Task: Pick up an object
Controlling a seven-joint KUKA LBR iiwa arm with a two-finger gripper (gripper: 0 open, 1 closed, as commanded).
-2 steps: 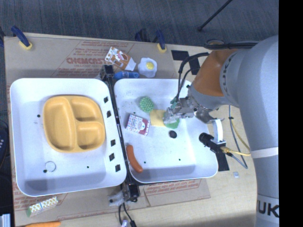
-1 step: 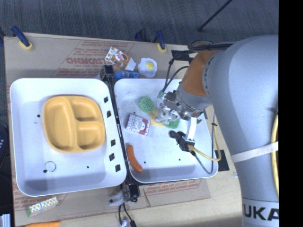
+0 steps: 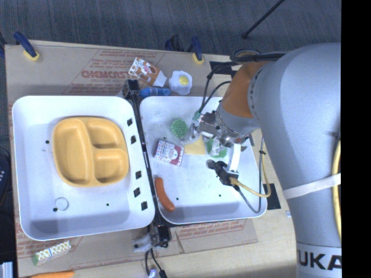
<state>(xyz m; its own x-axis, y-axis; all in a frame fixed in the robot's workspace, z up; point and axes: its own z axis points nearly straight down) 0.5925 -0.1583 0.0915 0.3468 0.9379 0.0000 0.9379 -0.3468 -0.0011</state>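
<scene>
The right bin [image 3: 243, 204] holds a green bumpy ball [image 3: 179, 126], a red and white packet [image 3: 168, 152], a yellow wedge [image 3: 195, 149] and an orange sausage [image 3: 164, 194]. My gripper [image 3: 204, 133] is low over the middle of this bin, just right of the green ball and over the wedge's far edge. A small green thing [image 3: 217, 150] peeks out beneath the wrist. The wrist and its cables hide whatever lies directly under the gripper.
The left bin [image 3: 26, 172] carries a yellow divided plate [image 3: 90, 149]. Behind the bins lie a small carton [image 3: 142, 69], a blue item [image 3: 154, 91] and a white and yellow egg toy [image 3: 181, 81]. A black divider [image 3: 141, 167] runs between the bins.
</scene>
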